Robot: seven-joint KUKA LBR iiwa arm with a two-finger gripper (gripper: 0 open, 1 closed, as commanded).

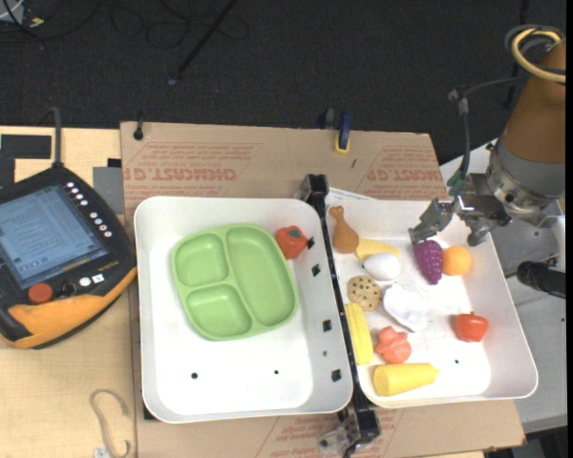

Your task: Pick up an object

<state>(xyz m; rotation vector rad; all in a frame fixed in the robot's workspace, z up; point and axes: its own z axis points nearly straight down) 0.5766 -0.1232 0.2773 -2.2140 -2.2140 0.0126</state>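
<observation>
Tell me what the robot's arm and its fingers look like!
The round grey arm comes in from the right, with a wide orange band above the wrist and a yellowish ring at the top. A thin dark cable loops beside it. At the end sits a grey metal two-finger gripper, boxy and silver-grey, with dark fingers that look short and angular.

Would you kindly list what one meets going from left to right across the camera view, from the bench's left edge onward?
Teach pendant → green divided plate → small tomato → chicken drumstick → purple grapes → orange
</observation>
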